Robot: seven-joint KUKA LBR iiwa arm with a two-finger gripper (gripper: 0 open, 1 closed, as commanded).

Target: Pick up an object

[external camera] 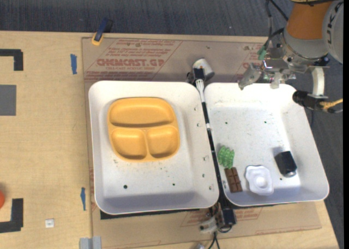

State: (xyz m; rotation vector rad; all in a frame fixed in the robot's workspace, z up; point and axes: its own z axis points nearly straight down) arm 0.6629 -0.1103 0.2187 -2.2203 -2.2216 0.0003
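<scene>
Hovering at the far rim of the right bin (256,122) with the gripper (265,74), high up and well apart from anything worth grabbing. Looks like the approach step, with nothing picked yet. Cannot tell from this slanted view whether the gripper is spread or closed, as the metal parts blur together under the wrist.

Scanning the targets now: all four huddled at the near end of that same bin. Green piece (226,156) close to the inner wall, brown bar (233,179) just below it and near the same wall, white round piece (258,179) beside the bar, black block (286,163) a little apart to the right.

Calls for a long reach toward the near end, then a straight drop over one item. Judging the black block the cleanest pick, with open floor around it. Judging the green piece and brown bar trickier, since the wall between the bins crowds them. Also risky: the white piece sits just beside the bar, so a sloppy descent could nudge both.

Over in the left bin (103,188), a yellow divided tray (144,128), broad and flat, probably hard to pinch and far off. Between the bins, a black strip with a clamp (202,71) at the far end; best kept clear of on the way down.
</scene>
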